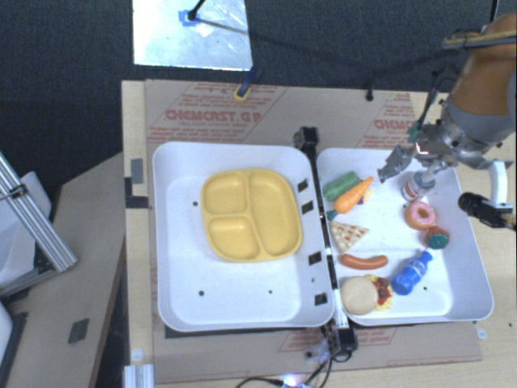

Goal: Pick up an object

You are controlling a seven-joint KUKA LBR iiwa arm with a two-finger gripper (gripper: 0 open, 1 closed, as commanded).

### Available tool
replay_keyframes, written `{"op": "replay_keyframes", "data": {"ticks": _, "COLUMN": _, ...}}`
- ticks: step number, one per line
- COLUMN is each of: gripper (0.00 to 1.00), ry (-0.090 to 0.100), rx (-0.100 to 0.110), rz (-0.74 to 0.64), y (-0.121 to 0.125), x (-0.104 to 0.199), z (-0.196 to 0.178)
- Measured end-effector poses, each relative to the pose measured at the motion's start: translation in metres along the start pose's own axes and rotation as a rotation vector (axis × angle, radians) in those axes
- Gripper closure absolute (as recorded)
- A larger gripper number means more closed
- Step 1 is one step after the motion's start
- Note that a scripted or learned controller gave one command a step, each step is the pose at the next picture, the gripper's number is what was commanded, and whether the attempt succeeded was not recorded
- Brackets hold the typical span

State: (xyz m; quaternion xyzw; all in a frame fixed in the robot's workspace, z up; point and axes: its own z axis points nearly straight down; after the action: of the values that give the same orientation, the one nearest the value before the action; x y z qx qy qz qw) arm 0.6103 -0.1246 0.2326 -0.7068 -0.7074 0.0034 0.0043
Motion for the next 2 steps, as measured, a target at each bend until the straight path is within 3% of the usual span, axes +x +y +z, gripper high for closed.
{"op": "replay_keyframes", "data": {"ticks": 1, "gripper": 0.00, "ry": -0.002, "rx": -0.013, "rz": -0.002, "y": 0.002, "x": 0.000, "z": -0.007}}
{"op": "replay_keyframes", "data": {"ticks": 2, "gripper": 0.00, "ry": -0.001, "rx": -0.009, "rz": -0.005, "y": 0.012, "x": 0.004, "z": 0.047}}
